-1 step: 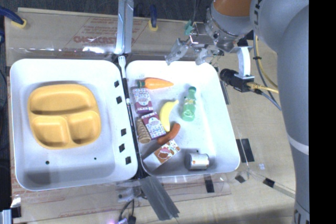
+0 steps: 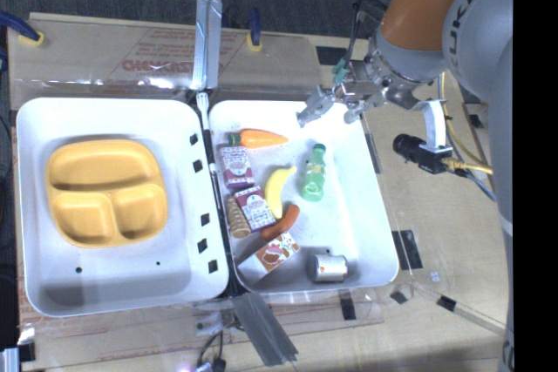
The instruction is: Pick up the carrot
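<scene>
Orange and tapered, the small carrot with a green stem end [image 2: 262, 137] is lying near the upper edge of the right white plastic bin [image 2: 370, 213], a little above the centre of the frame. Its long axis is running almost left to right in the picture, with the thin tip pointing to the right. The grey metal two-finger gripper [image 2: 324, 104] is hanging over the upper rim of this same bin, up and to the right of the carrot, and apart from it. Nothing is sitting between its fingers; whether they are spread or closed I cannot tell from this slanted view.

To my judgement, the coming move is depending on one relation: the carrot is lying down and to the left of the gripper, so the arm needs to travel that way and then descend, with the fingers closing across the short width of the carrot, not along its length. A dark red juice carton [image 2: 234, 167] is lying just below the carrot, so the descent is asking for some care.
</scene>
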### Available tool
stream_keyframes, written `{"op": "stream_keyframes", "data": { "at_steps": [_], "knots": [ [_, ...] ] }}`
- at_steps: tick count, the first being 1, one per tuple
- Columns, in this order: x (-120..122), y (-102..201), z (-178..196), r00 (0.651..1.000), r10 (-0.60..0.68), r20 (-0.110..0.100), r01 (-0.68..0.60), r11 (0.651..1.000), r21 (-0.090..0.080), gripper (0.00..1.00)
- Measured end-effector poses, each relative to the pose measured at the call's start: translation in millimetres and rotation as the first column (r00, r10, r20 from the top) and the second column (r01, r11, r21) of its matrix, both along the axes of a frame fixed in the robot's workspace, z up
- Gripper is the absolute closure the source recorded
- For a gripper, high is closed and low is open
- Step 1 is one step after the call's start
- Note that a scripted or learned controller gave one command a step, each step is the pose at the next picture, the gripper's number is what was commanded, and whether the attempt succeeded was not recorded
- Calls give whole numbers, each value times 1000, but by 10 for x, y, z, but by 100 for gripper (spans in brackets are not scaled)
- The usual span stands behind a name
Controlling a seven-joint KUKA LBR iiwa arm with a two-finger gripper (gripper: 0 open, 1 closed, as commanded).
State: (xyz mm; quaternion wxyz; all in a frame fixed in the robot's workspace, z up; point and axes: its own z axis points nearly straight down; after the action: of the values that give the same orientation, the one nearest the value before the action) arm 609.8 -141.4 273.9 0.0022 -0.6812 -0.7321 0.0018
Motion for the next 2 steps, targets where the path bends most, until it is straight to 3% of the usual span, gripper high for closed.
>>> {"op": "stream_keyframes", "data": {
  "at_steps": [1, 2],
  "knots": [
    [-636, 231, 1544, 988, -156, 7, 156, 988, -1, 0],
    [-435, 359, 1153, 979, 206, 1, -206, 979, 0, 0]
  ]
}}
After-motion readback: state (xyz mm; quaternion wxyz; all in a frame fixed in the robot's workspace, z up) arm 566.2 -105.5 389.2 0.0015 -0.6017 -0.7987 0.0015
